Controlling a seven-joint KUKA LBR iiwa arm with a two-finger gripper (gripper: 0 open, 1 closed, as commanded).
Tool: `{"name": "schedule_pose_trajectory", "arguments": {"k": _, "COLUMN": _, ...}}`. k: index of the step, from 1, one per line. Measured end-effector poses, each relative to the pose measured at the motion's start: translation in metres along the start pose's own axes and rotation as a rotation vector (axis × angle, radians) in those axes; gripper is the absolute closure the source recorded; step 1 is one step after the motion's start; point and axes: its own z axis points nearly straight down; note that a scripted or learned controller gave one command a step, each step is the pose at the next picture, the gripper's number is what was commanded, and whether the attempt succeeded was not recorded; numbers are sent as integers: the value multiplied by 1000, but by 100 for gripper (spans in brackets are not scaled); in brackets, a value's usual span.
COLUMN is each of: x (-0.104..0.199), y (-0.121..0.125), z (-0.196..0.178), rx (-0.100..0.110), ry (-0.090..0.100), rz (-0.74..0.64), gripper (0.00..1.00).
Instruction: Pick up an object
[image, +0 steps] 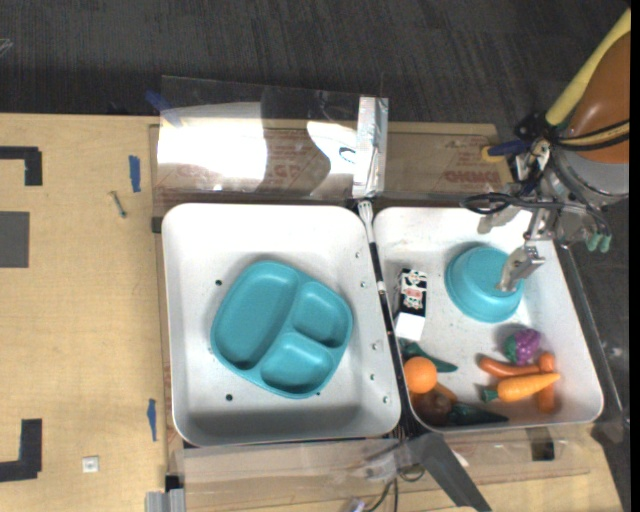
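Where gripper (520, 268) overlaps teal bowl (484, 284), fingers indistinct, arm cropped right

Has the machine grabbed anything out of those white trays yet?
Not yet. The gripper sits low over the round teal bowl in the right white bin, apparently mid-attempt. Nothing is lifted: the orange ball and toy carrot lie untouched.

a teal bowl (480, 285) sits in the right bin; carrots, orange, purple grapes lie nearer the front.
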Motion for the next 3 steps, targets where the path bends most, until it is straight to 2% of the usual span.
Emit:
{"name": "schedule_pose_trajectory", "arguments": {"k": 1, "x": -4, "y": 19, "z": 152, "rx": -1, "ry": -2, "rz": 61, "gripper": 0}}
{"name": "schedule_pose_trajectory", "arguments": {"k": 2, "x": 35, "y": 15, "z": 156, "rx": 0, "ry": -5, "rz": -9, "gripper": 0}}
{"name": "schedule_pose_trajectory", "arguments": {"k": 3, "x": 49, "y": 12, "z": 156, "rx": 1, "ry": -7, "rz": -217, "gripper": 0}}
